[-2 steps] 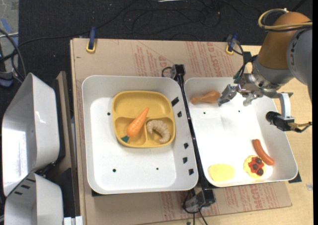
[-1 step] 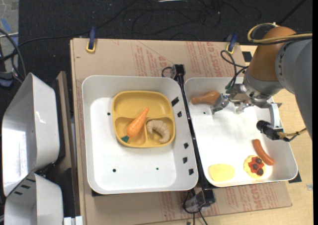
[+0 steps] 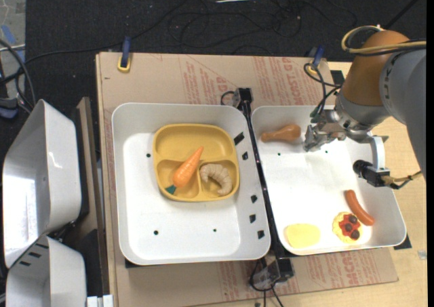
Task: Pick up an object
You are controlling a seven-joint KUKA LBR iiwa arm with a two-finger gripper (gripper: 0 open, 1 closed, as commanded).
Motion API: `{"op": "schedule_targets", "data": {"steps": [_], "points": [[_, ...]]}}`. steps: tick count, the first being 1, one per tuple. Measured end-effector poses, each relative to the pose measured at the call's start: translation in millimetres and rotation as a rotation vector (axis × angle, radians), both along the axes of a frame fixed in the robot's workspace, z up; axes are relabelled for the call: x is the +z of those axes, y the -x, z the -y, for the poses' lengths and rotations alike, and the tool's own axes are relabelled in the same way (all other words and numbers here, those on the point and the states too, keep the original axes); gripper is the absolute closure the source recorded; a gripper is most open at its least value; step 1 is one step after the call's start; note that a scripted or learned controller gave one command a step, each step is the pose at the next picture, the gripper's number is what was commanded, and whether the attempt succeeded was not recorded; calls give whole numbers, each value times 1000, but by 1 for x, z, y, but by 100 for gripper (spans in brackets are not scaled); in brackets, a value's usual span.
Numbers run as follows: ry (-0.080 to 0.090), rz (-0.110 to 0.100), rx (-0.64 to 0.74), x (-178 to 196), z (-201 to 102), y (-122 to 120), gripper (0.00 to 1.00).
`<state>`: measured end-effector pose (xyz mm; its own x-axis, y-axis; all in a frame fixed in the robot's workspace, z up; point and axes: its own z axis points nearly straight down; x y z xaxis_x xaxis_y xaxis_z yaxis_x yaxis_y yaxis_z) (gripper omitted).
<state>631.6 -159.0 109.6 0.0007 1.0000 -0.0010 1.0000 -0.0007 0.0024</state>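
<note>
two shallow white bins sit side by side on the tabletop [image 3: 176, 68]. nearest the camera, along the front edge of the right bin [image 3: 325, 183], lie a flat yellow disc [image 3: 302, 234] and, just beside it to the right, a small round tart with red and dark toppings [image 3: 348, 226]. a sausage [image 3: 359, 207] lies touching or almost touching the tart's upper right edge. in the left bin [image 3: 183, 231], a yellow divided plate [image 3: 196, 161] holds a carrot [image 3: 188, 167], laid at a slant across the divider, and a pale shrimp [image 3: 218, 177] in the lower right compartment. farther back in the right bin, near its far wall, a brown drumstick [image 3: 281, 134] lies on its side with the thick end pointing right. the claw [image 3: 314, 139] hangs low just to the right of the drumstick's thick end, close to it; whether they touch cannot be told, and nothing shows between its tips. how wide it stands cannot be told. the grey arm [image 3: 400, 85] with its orange band reaches in from the right.
</note>
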Motion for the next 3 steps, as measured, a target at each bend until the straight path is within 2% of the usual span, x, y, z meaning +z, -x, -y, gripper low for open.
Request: {"op": "schedule_targets", "data": {"steps": [2, 3], "points": [[0, 3, 4, 100, -9, 1, 100], [-2, -4, 7, 95, -52, 20, 100]]}}
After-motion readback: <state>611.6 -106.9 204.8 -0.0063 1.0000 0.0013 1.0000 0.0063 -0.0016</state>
